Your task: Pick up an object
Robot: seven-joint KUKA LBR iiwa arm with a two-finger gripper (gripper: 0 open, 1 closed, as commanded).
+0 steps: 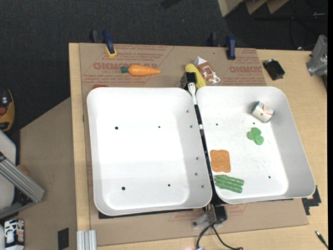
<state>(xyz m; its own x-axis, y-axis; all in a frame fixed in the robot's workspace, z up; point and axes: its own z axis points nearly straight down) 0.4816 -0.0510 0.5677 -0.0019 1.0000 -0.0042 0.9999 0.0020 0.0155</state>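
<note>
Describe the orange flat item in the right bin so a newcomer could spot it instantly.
Start at the right bin and follow its left wall toward the near edge. The orange slab lies there, just above the green bean pods. It is the only orange, squarish, flat piece in that bin.

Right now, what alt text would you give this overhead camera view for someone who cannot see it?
Two shallow white bins sit side by side on a bench; the right bin holds a white cup-like object, a green round piece, an orange square and a green bean-like piece. A toy carrot lies behind the left bin.
</note>
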